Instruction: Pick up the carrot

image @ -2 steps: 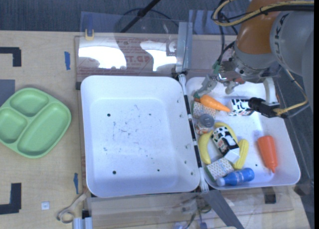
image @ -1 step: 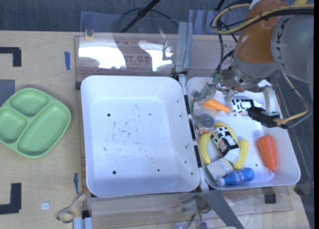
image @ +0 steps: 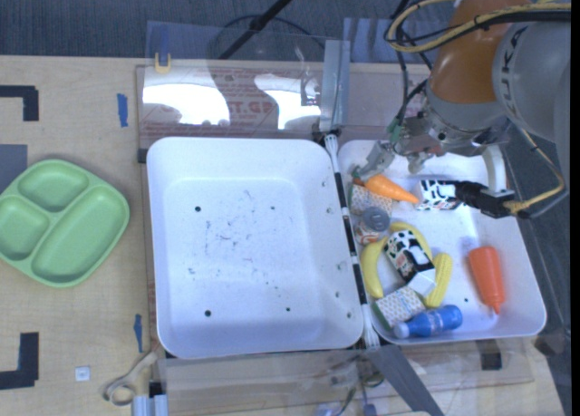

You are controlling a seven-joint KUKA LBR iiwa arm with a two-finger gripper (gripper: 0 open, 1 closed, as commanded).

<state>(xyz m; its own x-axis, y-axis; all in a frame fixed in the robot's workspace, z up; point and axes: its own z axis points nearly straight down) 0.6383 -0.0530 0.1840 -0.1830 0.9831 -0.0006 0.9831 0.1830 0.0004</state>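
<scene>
Orange and tapered, the carrot (image: pixel 392 188) lies in the right bin (image: pixel 530 305), near that bin's far left corner, its thick end pointing toward the bin's middle and its green leafy end up toward the far wall. A second orange item (image: pixel 488 276), blunter and larger, lies by the right wall of the same bin; I judge it a different vegetable, but the resemblance is a risk for a mistaken pick.

Around the carrot: a black-and-white cow toy (image: pixel 438 193) just beside its thick end, a small grey round piece (image: pixel 373 220) just nearer the front, and farther forward a yellow banana (image: pixel 373 271), a blue bottle (image: pixel 432 322) and another cow-patterned item (image: pixel 406 256). The left bin (image: pixel 181 178) holds nothing of note. A green divided plate (image: pixel 60 220) sits on the table (image: pixel 63 106) near its left edge.

The end effector (image: pixel 405 145) hangs just above the carrot's leafy end, by the bin's far wall. Whether it is open or closed cannot be determined; nothing is seen held.

Recommendation: the step in hand appears to be the approach. The grasp should be set across the carrot's mid-body, at right angles to its length, clear of the cow toy and the bin wall, then lowered straight.

The arm (image: pixel 507 52) enters from the table's far right corner, orange band uppermost, wrist pitched downward over the bin.
</scene>
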